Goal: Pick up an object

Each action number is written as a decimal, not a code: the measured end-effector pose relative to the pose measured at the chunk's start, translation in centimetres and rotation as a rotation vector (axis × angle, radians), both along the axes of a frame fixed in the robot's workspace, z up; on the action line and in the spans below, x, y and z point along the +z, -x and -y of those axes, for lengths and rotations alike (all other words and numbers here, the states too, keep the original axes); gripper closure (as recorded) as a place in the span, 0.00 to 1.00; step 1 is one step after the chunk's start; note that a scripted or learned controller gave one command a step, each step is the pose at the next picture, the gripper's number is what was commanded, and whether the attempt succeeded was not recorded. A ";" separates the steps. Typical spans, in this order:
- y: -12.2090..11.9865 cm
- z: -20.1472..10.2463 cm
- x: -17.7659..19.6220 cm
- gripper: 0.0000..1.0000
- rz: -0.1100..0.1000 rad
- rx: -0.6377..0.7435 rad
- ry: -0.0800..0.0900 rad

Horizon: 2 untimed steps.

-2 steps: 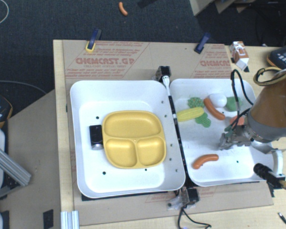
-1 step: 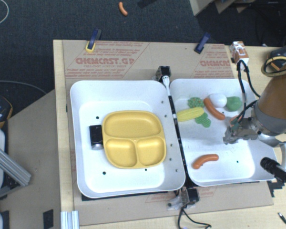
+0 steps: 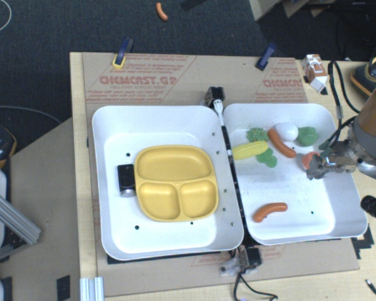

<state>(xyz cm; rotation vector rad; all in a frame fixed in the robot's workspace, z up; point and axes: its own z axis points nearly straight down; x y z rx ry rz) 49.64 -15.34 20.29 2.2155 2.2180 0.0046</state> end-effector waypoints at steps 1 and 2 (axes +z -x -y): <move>-0.1 0.0 2.4 1.00 -0.001 0.000 0.000; -2.1 -4.7 3.3 1.00 -0.003 0.004 -0.002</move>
